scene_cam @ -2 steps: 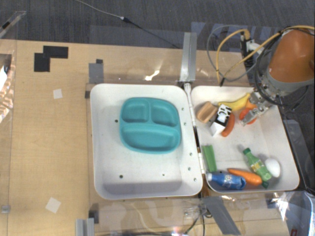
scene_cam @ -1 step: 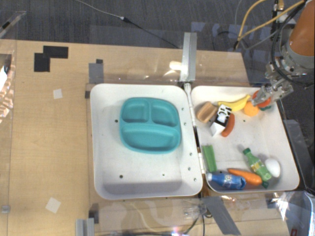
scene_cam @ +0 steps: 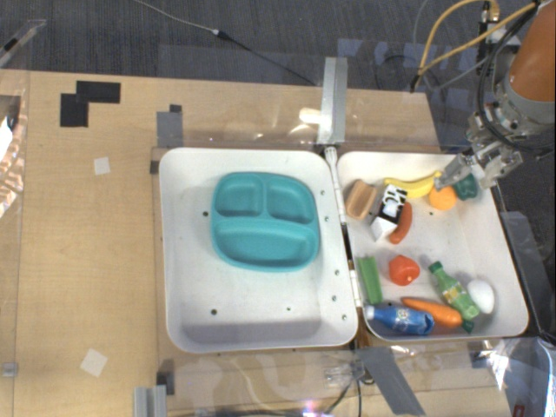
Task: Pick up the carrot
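The divided plate [scene_cam: 263,220] lies in the middle of the left bin [scene_cam: 187,320]. Everything else sits to the plate's right, in the right bin [scene_cam: 512,259]. Nearest the plate is the bread slice [scene_cam: 360,199], with the banana [scene_cam: 415,185] further right. Further from the plate, toward the near edge, lie the tomato [scene_cam: 403,270], the carrot [scene_cam: 433,310] and the egg [scene_cam: 481,296]. The gripper [scene_cam: 476,170] hangs at the far right corner, well apart from the plate.
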You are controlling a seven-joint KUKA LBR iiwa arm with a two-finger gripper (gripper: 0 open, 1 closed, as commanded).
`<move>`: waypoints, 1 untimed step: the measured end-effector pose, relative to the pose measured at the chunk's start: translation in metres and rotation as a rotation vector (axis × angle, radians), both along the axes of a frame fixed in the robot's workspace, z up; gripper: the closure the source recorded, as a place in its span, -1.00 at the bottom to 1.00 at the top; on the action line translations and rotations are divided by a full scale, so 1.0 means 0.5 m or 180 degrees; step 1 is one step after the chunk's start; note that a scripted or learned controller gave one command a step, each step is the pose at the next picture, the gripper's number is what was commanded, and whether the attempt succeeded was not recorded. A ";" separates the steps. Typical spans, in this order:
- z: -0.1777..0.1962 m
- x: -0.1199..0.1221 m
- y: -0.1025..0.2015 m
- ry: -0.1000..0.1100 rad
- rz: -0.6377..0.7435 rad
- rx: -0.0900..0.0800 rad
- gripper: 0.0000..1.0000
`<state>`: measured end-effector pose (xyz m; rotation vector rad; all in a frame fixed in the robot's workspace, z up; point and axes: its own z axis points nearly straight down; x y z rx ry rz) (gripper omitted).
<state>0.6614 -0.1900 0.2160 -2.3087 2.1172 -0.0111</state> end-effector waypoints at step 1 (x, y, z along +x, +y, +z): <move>-0.235 0.016 -0.019 0.0026 0.0189 0.0009 -1.00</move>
